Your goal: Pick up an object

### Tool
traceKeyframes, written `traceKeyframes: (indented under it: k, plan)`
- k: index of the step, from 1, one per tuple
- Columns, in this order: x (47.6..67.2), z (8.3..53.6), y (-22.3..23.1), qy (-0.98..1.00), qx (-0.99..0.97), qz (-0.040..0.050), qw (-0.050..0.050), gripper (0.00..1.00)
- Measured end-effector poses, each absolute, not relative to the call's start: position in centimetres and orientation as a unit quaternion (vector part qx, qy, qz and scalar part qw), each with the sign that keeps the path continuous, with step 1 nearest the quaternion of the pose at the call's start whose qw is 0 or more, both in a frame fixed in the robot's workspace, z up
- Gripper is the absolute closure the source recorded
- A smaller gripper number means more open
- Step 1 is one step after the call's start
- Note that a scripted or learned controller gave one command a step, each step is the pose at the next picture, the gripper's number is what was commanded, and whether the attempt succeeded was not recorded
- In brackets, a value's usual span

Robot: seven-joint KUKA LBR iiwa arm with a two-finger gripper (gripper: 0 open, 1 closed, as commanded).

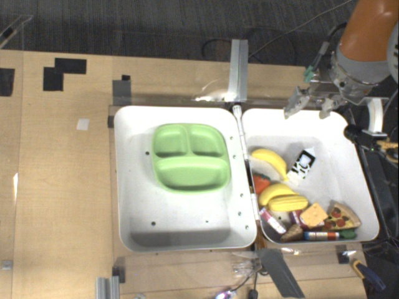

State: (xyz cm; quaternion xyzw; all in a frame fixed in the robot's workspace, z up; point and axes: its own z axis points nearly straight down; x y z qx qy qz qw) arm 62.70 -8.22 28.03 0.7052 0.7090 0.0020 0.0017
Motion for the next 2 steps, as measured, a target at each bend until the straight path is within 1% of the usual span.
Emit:
traceKeyframes:
  k: [1,2]
  plan:
    - [57.3,15.7,-9.4,0.747,0.665,0.0012,0.001,0.00]
    - [60.8,11.7,-11.8,0.747,0.664,0.0120,0.021,0.00]
